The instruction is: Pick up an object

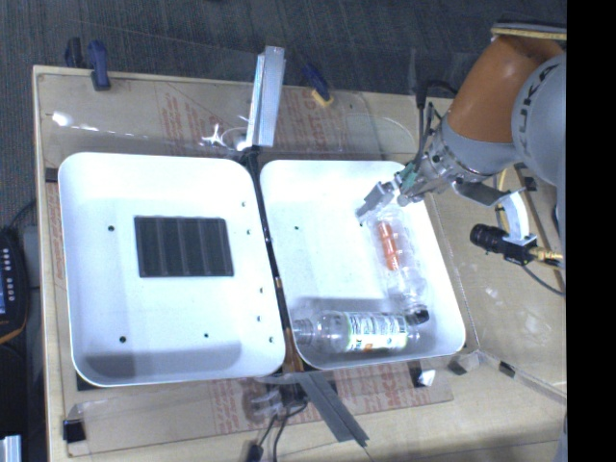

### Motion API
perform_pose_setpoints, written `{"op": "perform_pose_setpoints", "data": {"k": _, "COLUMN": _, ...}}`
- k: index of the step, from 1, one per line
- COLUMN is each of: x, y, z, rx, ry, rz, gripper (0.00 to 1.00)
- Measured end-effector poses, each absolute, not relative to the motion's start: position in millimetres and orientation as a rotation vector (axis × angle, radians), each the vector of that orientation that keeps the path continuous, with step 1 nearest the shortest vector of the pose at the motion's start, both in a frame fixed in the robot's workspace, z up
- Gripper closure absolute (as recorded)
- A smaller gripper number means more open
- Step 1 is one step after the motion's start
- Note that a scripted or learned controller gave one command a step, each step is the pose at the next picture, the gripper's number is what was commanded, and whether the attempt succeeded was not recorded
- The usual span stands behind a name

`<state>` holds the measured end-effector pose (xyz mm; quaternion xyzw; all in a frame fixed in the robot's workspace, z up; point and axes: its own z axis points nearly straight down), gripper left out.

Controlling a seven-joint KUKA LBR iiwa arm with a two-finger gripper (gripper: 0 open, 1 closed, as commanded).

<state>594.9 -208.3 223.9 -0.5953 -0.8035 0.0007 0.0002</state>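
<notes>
While two clear bottles (358, 332) lie in the right bin (318, 200), the gripper (375, 203) hovers at its far side, finger state unclear.

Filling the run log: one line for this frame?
arm: over right bin | end effector: above small bottle, nothing seen held | large bottle: lying at near wall | left bin: dark tray
</notes>
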Motion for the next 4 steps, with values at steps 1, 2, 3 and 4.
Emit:
{"op": "perform_pose_setpoints", "data": {"k": 1, "x": 603.4, "y": -208.1, "z": 217.2, "rx": -1.791, "ry": -2.586, "rz": 0.000, "gripper": 0.00}}
{"op": "perform_pose_setpoints", "data": {"k": 2, "x": 585.0, "y": -211.0, "z": 310.4, "rx": -1.902, "ry": -2.503, "rz": 0.000, "gripper": 0.00}}
{"op": "perform_pose_setpoints", "data": {"k": 3, "x": 582.6, "y": -208.9, "z": 228.6, "rx": -1.686, "ry": -2.648, "rz": 0.003, "gripper": 0.00}}
{"op": "perform_pose_setpoints", "data": {"k": 4, "x": 608.7, "y": -208.1, "z": 201.8, "rx": -1.590, "ry": -2.710, "rz": 0.002, "gripper": 0.00}}
